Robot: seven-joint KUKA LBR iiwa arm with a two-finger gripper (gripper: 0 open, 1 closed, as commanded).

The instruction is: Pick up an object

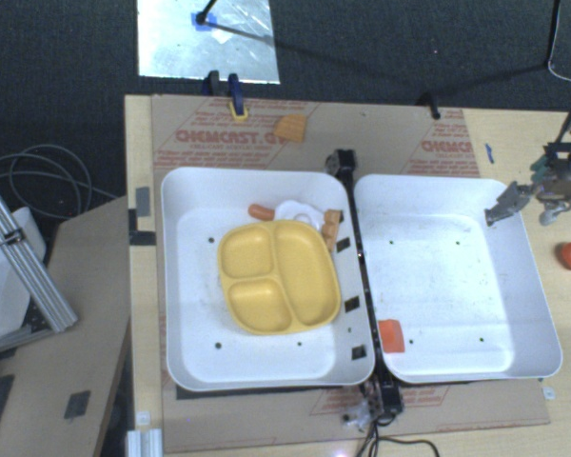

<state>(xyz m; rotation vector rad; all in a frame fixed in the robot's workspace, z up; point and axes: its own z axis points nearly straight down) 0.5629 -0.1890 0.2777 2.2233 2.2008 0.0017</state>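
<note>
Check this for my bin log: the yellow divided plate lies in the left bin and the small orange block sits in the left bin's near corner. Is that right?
One detail is off. The camera view shows the orange block in the right bin, at its near left corner. The yellow divided plate does lie in the left bin.

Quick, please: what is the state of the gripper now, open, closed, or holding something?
Gripper: at the right bin's far right rim; open or closed cannot be told, and nothing is seen between its fingers.

A divided plate (pixel 278 278) lies in the left bin (pixel 186 255).
</note>
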